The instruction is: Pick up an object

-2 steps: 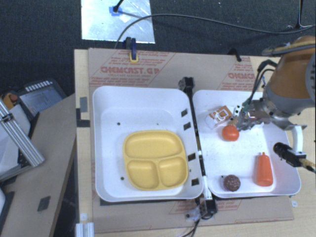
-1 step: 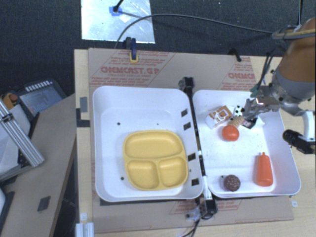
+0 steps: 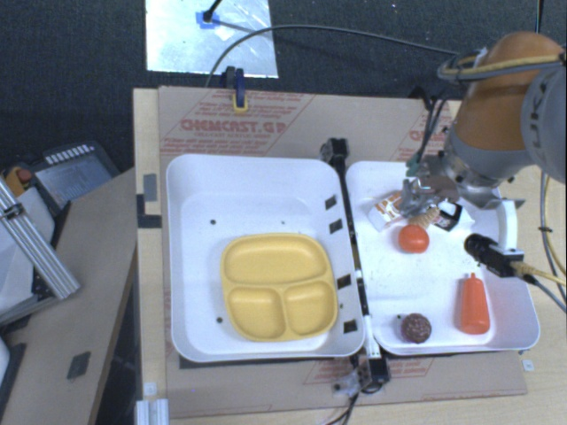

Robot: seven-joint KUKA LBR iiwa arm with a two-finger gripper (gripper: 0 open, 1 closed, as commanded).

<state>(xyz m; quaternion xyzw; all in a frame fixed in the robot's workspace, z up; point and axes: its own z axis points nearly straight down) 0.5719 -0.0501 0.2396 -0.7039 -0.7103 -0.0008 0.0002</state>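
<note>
metal pincer [image 3: 419,198], grip unclear, over crinkly wrapper [image 3: 388,207] beside smooth round tomato [image 3: 413,238].

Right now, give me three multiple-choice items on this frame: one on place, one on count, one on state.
1. Where is the yellow divided tray?
A. left bin
B. right bin
C. on the bench outside both bins

2. How many compartments does the tray have?
A. two
B. three
C. five

3. How is the orange bottle placed?
A. lying in the right bin
B. between the gripper's fingers
C. resting on the tray

Answers:
1 A, it sits in the left bin.
2 B, one long section above two smaller ones.
3 A, it lies apart from the gripper, which is above the wrapped snack and red ball.
</note>
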